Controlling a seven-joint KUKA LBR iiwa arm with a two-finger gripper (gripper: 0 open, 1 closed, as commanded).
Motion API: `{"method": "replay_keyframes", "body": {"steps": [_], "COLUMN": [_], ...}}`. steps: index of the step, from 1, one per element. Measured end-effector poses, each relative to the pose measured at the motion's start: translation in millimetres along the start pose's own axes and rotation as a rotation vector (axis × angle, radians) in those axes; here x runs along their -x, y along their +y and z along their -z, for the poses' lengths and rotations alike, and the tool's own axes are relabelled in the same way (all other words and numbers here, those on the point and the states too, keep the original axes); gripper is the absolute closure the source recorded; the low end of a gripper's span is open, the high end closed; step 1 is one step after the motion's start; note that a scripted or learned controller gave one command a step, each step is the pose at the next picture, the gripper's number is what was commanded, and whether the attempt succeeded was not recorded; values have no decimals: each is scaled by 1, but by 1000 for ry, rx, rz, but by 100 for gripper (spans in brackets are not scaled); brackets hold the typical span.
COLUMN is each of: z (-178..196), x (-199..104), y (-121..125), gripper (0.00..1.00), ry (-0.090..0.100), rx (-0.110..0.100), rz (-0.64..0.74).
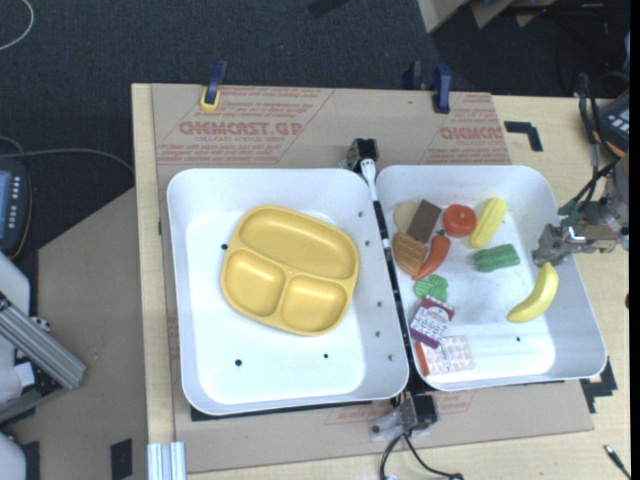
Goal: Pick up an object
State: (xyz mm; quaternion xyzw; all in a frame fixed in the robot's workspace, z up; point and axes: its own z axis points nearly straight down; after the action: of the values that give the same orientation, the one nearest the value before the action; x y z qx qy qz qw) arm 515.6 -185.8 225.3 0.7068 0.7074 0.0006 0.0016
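Arm: we see it reaching in from the right edge, only its end in frame, low over the bench.
Gripper (553, 248): we catch it at the right side, pointing left, metal tip leading.
Wrist: we make out dark cabling and a green piece just behind the tip.

Glossy yellow plastic tray (289, 270), smooth white bins (190, 268) (faintly shiny), matt brown printed cardboard (160, 138).

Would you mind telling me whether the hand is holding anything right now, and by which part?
Nothing is held: the hand hovers at the right bin's edge, just above the banana.
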Motion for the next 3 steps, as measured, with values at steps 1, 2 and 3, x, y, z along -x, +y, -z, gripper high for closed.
{"method": "replay_keyframes", "body": {"steps": [1, 2, 3], "z": [-9, 5, 11], "x": [-52, -100, -150], "y": [29, 54, 73], "gripper": [100, 100, 100], "ry": [1, 2, 1], "rx": [0, 1, 0], "rz": [5, 6, 3]}}
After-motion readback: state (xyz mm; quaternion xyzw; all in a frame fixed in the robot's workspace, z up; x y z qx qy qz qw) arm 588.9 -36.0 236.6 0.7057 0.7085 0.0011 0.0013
